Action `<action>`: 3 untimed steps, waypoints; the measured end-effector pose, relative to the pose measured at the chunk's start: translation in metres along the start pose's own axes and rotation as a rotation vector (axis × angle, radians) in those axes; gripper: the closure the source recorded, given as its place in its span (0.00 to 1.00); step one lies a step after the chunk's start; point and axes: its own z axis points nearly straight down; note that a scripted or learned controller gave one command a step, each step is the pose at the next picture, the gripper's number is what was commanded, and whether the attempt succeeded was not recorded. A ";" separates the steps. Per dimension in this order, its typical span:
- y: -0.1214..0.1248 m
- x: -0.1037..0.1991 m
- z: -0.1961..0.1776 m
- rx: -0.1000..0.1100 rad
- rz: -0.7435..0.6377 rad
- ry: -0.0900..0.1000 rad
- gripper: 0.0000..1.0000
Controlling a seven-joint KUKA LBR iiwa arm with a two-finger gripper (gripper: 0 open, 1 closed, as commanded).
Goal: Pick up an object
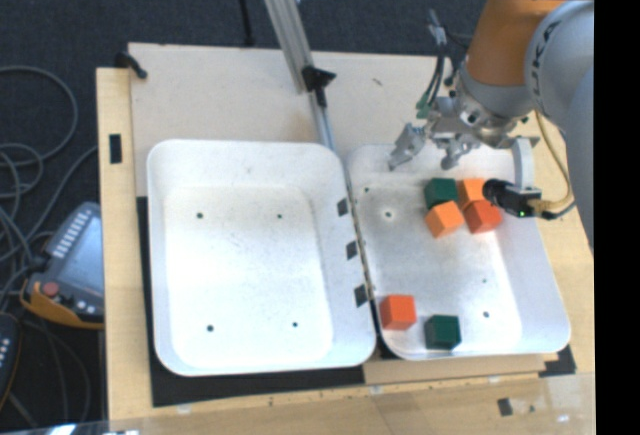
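Note:
My gripper (pixel 428 151) hangs over the far edge of the right bin (pixel 520 323), its two fingers spread apart with nothing between them. Just right of and nearer than it lies a cluster of blocks: a dark green block (pixel 440 192), an orange block (pixel 445 218), a red-orange block (pixel 482 216) and another orange one (pixel 470 189) behind. At the bin's near edge sit a red-orange block (pixel 398 311) and a dark green block (pixel 442 331).
The left bin (pixel 250 253) lies beside the right one. A slanted aluminium rail (pixel 285 13) rises behind the bins. A black cable connector (pixel 505 195) hangs near the block cluster. A pendant (pixel 65 263) and cables lie off the bench at left.

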 end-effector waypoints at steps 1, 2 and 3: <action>-0.058 -0.066 0.045 0.006 0.011 -0.001 0.00; -0.005 -0.067 0.101 -0.002 0.005 0.000 0.00; -0.005 -0.068 0.092 -0.002 0.004 -0.001 1.00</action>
